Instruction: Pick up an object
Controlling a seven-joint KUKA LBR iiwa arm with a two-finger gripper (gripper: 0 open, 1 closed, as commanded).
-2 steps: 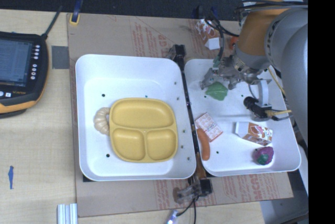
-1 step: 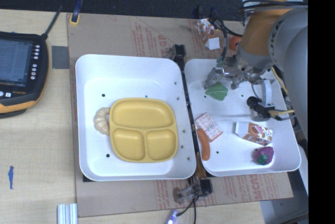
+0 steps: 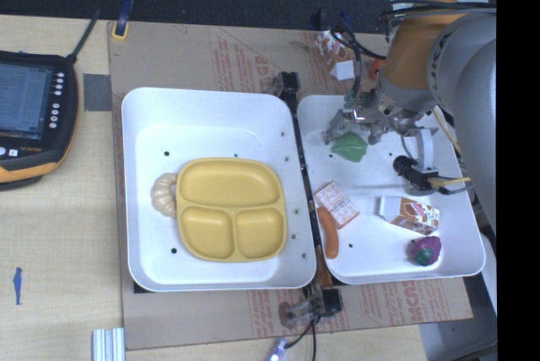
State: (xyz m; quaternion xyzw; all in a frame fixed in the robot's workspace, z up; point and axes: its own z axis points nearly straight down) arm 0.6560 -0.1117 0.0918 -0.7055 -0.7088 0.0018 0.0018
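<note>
Where the gripper hangs low over the far end of the bin on the view's right, a soft-looking green object sits right against its near side. It is so close that I cannot tell whether it is touching, grasped, or simply lying on the bin floor below. Whether the gripper is clenched or released cannot be told from this angle either.

Nearer the camera in the same bin, a small printed packet lies by the left wall, and an orange carrot-like stick lies just beside it along that wall. Toward the bin's right side lies a small printed carton, with a purple lump near it in the near right corner.

The left bin holds a yellow divided plate, which has three compartments. A pale ridged, shell-like piece touches the plate's left edge.

Both bins rest on a sheet of cardboard. Another small printed packet lies on the cardboard beyond the right bin. Well apart at the far left sits a teach pendant with an orange rim.
</note>
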